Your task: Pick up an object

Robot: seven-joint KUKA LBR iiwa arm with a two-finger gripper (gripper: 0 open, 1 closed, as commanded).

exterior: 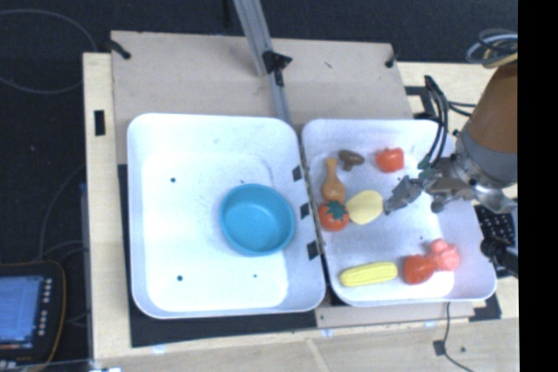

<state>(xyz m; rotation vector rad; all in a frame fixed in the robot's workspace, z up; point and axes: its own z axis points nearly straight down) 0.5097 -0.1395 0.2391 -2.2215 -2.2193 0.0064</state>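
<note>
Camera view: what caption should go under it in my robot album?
A grey arm's gripper hovers beside a pale yellow toy lemon in the right white bin; a round blue bowl sits in the left bin.

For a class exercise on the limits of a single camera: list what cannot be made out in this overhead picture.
- Gripper: too small and blurred in the camera view to tell its finger state.
- Arm: cut off by the right edge.
- Brown toy: too small to identify.
- Screen: cut off at the left edge, unreadable.

The jaws (403, 197) hover just right of a yellow lemon (365, 206) in the right bin (466, 283).
</note>
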